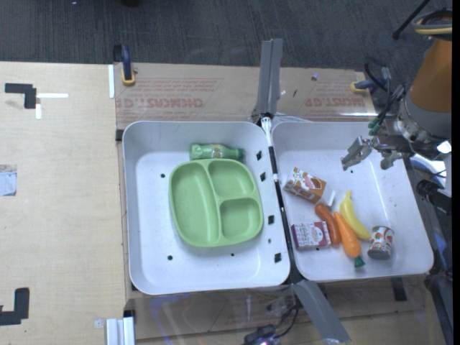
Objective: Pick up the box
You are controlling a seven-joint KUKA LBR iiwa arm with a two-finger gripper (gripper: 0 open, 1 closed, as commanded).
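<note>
Two white bins sit side by side on the surface. In the right bin [402,264] the box [305,185] lies near the left wall, above a smaller box [311,235]. The hand [370,154] hovers over the bin's upper right part, fingers apart, holding nothing.

Hand [372,154] up over R bin [402,264], fingers apart, nothing between them.
R bin: box [305,185], 2nd small box [311,235], carrot [346,236], banana [353,217], can [380,242]. L bin [144,264]: green tray [215,202], green bottle [215,152].
</note>
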